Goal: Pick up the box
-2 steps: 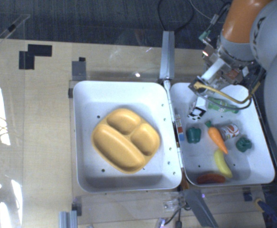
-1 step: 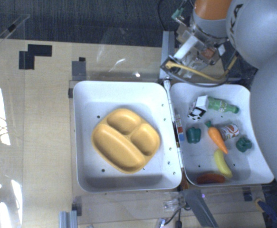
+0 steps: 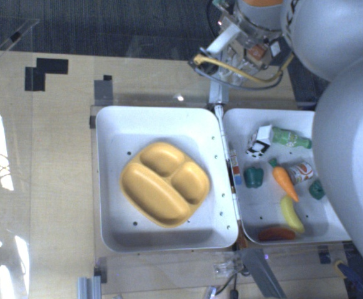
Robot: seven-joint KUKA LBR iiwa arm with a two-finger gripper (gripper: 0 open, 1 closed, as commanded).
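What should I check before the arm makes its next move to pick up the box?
1. Box visible in the right bin: ok.
2. Box free from above: ok.
3. Space around box: not ok, the green bottle touches it.
4. Claw above box: not ok, it is beyond the bins' far edge.
5. Claw open: cannot tell.
6. Yellow tray out of the way, in the left bin: ok.

White bins [image 3: 106,167] hold a yellow tray [image 3: 164,184], orange carrot [image 3: 285,182], green bottle [image 3: 290,137], black-and-white box [image 3: 259,141].
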